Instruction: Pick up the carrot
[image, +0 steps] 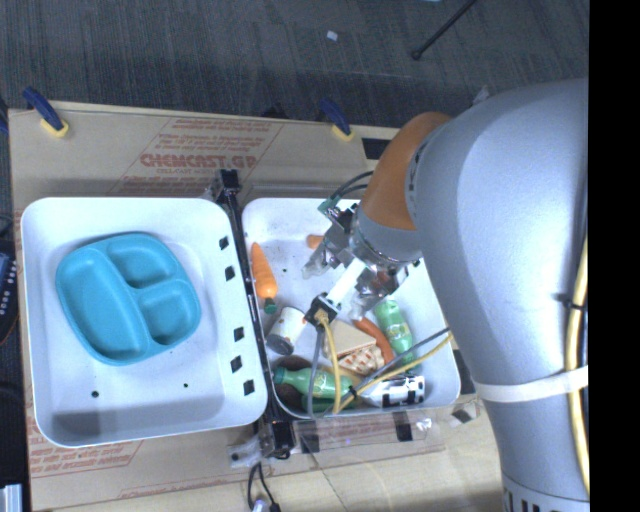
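An orange carrot (262, 272) with a green stub lies lengthwise against the left wall of the right bin (285, 215), its tip pointing to the back. My gripper (345, 270) hangs over the middle of that bin, to the right of the carrot and apart from it. The grey arm with its orange band (400, 180) covers the bin's right side. A second slim orange piece (376, 340) lies below the gripper, beside a green bottle (394, 325).
The left bin (60, 400) holds a blue divided plate (125, 295). The right bin's front is crowded: a white cup (287, 325), a waffle-like piece (356, 350), a lying green bottle (308, 382), a black-and-white can (402, 390) and yellow cable loops (325, 365).
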